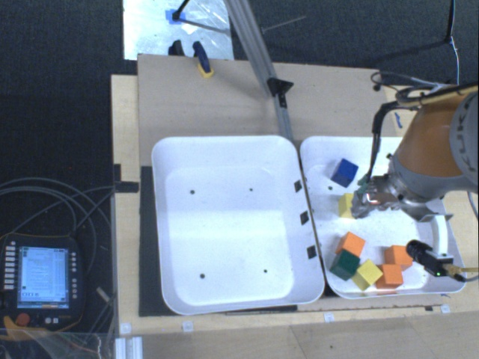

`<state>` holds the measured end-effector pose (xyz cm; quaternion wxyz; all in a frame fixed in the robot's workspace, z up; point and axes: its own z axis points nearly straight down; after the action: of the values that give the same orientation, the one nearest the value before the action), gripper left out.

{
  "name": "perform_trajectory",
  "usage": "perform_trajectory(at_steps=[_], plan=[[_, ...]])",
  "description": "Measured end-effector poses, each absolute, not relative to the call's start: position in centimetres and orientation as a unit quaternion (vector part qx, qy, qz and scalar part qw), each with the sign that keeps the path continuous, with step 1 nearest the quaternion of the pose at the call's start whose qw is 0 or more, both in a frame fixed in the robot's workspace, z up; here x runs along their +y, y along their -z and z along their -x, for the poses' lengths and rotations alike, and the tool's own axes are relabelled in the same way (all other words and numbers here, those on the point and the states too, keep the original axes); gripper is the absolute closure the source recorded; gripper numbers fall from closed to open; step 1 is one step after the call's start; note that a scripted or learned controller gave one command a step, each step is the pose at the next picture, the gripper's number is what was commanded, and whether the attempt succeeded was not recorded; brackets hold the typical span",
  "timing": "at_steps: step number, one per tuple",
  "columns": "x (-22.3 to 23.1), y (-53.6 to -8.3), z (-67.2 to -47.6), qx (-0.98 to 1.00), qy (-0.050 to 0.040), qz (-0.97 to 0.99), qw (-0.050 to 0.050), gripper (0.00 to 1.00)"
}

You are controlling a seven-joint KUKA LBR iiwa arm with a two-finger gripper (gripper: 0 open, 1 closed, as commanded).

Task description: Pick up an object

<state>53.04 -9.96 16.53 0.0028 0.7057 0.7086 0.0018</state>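
Several small blocks lie in the right bin (320, 154). A blue block (344, 172) sits near its back. A yellow block (345, 205) lies in the middle, right beside my gripper (364, 203), which hangs low over the bin on the block's right side. Nearer the front are an orange block (351, 243), a dark green block (345, 264), a second yellow block (368, 274) and two more orange blocks (392, 266). The arm's grey and orange wrist (434, 148) covers the bin's right part.
The left bin (224, 223) is bare white with a few small dark dots. A grey pole (254, 43) slants down to the bins' shared back edge. A teach pendant (41, 279) with cables lies on the floor at the left.
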Motion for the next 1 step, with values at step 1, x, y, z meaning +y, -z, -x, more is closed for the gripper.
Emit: perform_trajectory(at_steps=[1], plan=[[-10.0,-20.81,-53.24,0.709,-0.002,-0.706,0.003,1.0]])
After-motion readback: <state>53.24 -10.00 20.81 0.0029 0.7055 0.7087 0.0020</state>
